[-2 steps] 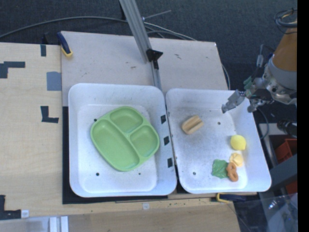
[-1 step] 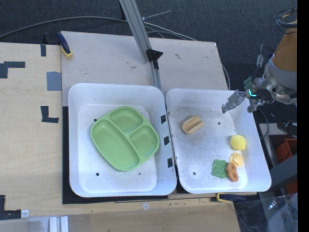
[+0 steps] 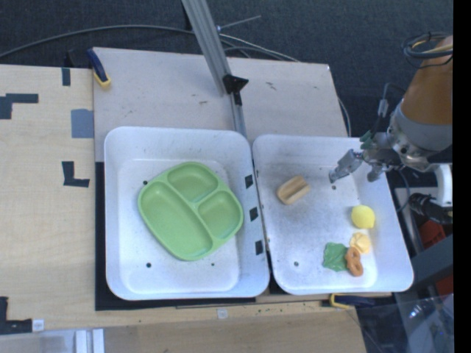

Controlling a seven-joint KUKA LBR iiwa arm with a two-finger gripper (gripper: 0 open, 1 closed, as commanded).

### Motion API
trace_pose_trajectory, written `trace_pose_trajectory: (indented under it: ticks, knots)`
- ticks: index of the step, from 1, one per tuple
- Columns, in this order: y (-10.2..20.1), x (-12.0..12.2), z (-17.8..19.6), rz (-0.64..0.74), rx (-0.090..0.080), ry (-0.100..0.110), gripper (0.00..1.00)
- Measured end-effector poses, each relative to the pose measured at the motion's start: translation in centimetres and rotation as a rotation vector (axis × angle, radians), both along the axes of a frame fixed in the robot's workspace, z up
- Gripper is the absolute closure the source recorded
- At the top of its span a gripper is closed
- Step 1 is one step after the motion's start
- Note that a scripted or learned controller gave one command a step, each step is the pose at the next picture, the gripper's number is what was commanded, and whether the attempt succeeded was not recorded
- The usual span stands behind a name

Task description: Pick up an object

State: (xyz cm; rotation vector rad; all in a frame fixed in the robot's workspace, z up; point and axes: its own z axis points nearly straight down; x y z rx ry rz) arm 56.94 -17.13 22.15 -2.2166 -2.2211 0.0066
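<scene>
In the camera view, you see two white bins side by side. The left bin (image 3: 118,219) carries a green divided plate (image 3: 190,209), lying flat near its middle. The right bin (image 3: 309,271) holds the loose pieces: a tan bun-like item (image 3: 293,190) towards its upper left, a yellow ball-like item (image 3: 363,216) by the right wall, and in the lower right corner a cluster of a green leafy piece (image 3: 335,257), a pale yellow piece (image 3: 360,241) and an orange piece (image 3: 355,262) lying close together, some touching.

The gripper (image 3: 356,165) hangs at the upper right part of the right bin, above the yellow ball-like item and well right of the tan item. You can make out two fingers spread apart with nothing between them, so the claw is open and carries nothing.

By your reading, the pick has not yet been made. Every candidate lies on the bin floor. What is left is the whole of it: descend on one piece, close, and lift. The tan item stands alone and looks the easier target.
</scene>
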Motion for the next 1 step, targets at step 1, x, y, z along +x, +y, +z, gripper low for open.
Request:
trace_pose_trajectory:
  ticks: [1]
  knots:
    - [0.08,0.91,-5.26,0.0,0.0,0.001,0.0]
